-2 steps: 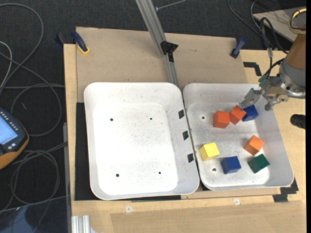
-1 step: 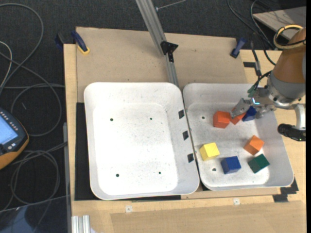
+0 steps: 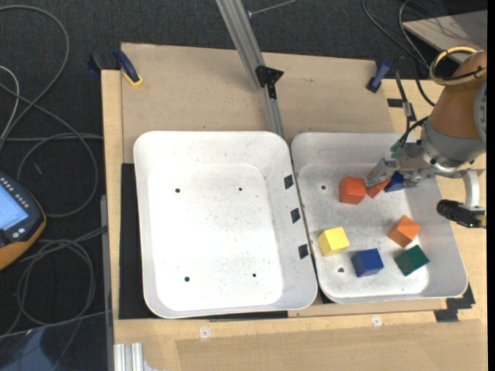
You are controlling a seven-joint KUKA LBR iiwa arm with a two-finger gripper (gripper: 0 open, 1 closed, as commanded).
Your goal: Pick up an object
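Note:
Several coloured blocks lie in the right bin (image 3: 441, 284). A red-orange block (image 3: 352, 190) sits near its upper middle. A yellow block (image 3: 334, 240), a blue block (image 3: 367, 262), an orange block (image 3: 404, 230) and a green block (image 3: 411, 260) lie toward the front. My gripper (image 3: 384, 178) reaches in from the right and hangs low over the bin, just right of the red-orange block. A small red piece (image 3: 376, 189) and a blue piece (image 3: 396, 182) show right under it; the gripper body hides how they sit against it.
The left bin (image 3: 155, 207) lies beside the right one, their rims meeting at the centre. A slanted metal pole (image 3: 247, 45) rises from the bench behind the bins. Cables and a handheld pendant (image 3: 14, 219) lie on the floor at the left.

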